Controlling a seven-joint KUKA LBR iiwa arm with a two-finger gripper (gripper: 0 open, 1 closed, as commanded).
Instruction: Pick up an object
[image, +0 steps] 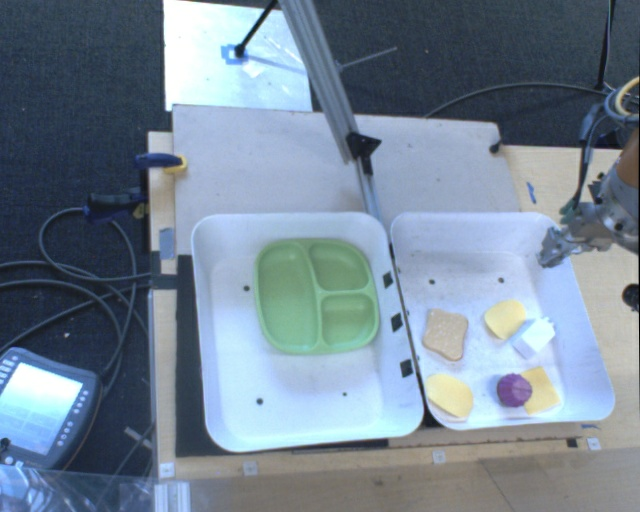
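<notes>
The gripper (556, 247) is located at the right edge of the right bin (470, 232), near its far corner, at the end of the arm (620, 205) that enters from the right. All candidate objects are grouped in the near half of the same bin, so the coming move is judged to run from the gripper toward the near side and slightly to the left. The white block (533, 336) and the round yellow piece (505, 319) are the nearest items and lie just beside each other. The slice of toast (446, 334) is set further left, apart from the others. The purple ball (514, 389) is touching a flat yellow slice (543, 391), and a second yellow piece (450, 396) rests near the front wall. The left bin (225, 400) carries a green divided plate (317, 296), well apart from the gripper. Nothing is seen between the gripper tips, and the width of the opening cannot be told at this resolution.
</notes>
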